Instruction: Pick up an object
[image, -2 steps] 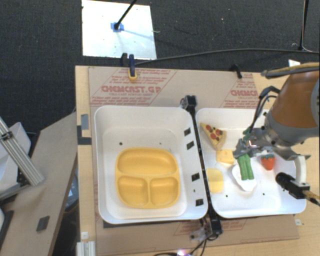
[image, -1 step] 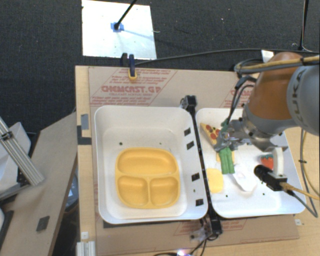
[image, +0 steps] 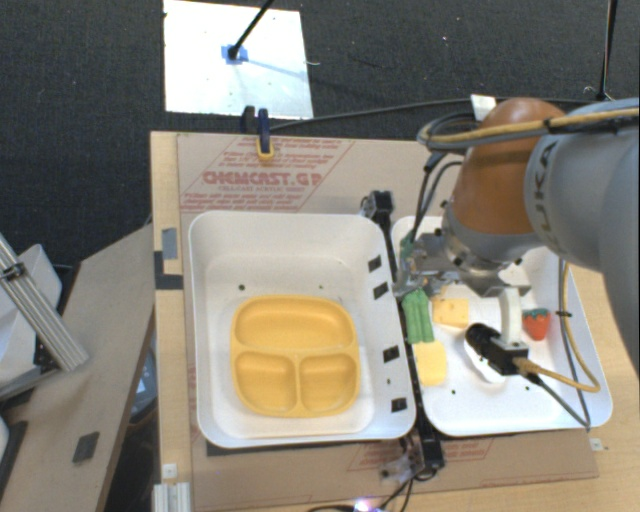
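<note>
Where the right bin ends, the gripper seemingly hovers.

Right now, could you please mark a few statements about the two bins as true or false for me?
1. A yellow tray lies in the view's left bin. True.
2. The green thing lies on that tray. False: it lies in the right bin, beside the wall between the bins.
3. The arm hangs over the right bin. True.
4. The red thing lies in the left bin. False: it lies in the right bin, toward its right side.
5. The tray has three compartments. True.
</note>
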